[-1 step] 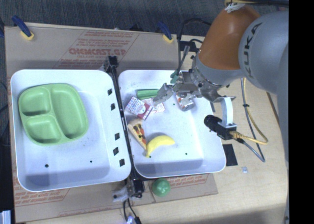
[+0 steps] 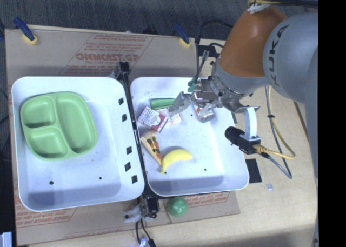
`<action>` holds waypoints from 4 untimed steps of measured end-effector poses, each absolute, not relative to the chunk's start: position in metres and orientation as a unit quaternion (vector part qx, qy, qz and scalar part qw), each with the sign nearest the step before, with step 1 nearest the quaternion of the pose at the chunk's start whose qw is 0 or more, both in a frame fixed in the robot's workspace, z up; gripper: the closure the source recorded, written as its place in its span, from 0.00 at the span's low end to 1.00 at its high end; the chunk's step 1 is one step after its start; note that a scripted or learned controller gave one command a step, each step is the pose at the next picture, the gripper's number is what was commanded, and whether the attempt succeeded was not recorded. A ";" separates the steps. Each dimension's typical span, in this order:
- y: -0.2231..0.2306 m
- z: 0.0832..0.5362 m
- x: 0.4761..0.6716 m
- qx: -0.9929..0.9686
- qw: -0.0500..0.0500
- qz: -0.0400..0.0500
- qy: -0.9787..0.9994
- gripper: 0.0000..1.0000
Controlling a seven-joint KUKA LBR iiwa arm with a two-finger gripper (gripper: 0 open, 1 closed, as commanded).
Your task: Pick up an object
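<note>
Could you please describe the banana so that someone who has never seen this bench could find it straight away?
Look in the right white bin, the one the arm reaches into, and go to its front part. The banana lies there, just right of a pizza-slice toy. It is the only plain yellow, curved thing in the bin; the green stick and the packets lie further back.

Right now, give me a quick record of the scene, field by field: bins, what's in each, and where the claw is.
left bin: holds a green divided tray
right bin: banana, pizza slice toy, green stick, red and white packet, silvery crumpled item
claw: over the right bin's upper middle, near the green stick
outside bins: green ball on the cardboard below the right bin
</note>
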State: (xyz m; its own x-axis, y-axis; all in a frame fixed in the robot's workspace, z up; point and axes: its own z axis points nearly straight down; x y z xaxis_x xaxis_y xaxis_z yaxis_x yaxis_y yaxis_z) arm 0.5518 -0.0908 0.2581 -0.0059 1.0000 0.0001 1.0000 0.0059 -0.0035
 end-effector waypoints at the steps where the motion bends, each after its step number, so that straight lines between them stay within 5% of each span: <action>1: -0.091 0.258 0.552 -0.705 0.001 0.001 -0.709 0.00; 4: -0.091 0.258 0.552 -0.705 0.001 0.001 -0.709 0.00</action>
